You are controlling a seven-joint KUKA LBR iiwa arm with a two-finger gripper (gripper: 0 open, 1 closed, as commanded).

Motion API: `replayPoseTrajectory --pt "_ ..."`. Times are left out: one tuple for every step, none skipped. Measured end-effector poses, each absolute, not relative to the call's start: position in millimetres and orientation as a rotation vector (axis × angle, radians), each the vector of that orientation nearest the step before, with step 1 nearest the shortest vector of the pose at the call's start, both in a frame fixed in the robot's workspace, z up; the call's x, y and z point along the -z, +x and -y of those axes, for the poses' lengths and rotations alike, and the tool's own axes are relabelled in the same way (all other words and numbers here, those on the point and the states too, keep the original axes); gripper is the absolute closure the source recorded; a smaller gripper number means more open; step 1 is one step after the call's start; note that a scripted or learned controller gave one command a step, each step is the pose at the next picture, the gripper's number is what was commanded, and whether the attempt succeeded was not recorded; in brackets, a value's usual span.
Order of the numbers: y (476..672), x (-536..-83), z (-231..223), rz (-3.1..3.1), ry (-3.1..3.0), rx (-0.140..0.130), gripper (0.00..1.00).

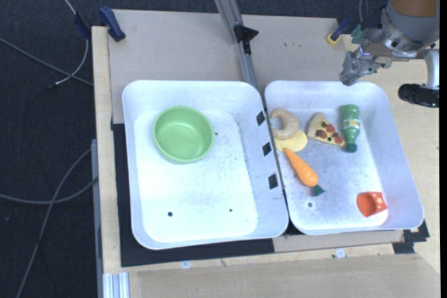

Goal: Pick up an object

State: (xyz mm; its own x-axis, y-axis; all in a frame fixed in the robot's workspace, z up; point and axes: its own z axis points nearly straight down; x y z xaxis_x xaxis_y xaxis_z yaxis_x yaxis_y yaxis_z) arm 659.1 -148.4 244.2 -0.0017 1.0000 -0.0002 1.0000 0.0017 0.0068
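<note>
One gripper (pixel 355 73) hung over the right bin's (pixel 401 171) far rim, jaw state indiscernible; the green bottle (pixel 350 126), long axis running near-to-far, lay nearest, just below.

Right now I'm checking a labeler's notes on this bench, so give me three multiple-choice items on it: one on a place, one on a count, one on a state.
1. Where is the green bowl?
A. In the left bin
B. In the right bin
C. On the bare bench

2. How many things lie in the right bin?
A. Two
B. Four
C. Six

3. Where is the gripper?
A. Down among the toys
B. Over the right bin's far edge, carrying nothing
C. Over the bowl

Key: 1 A, it sits in the left bin. 2 C, bagel, yellow piece, pizza slice, green bottle, carrot, orange-red piece. 3 B, nothing hangs beneath it.
</note>
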Motion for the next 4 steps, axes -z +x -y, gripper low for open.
replayPoseTrajectory --pt "649.2 -253 96 -2.234 2.222 0.001 1.00" --pt "620.9 -247 48 -2.234 2.226 0.007 1.00" --pt "595.6 -238 -5 -2.237 2.225 0.009 1.00" --pt "586.1 -237 -50 -2.238 2.225 0.010 1.00"
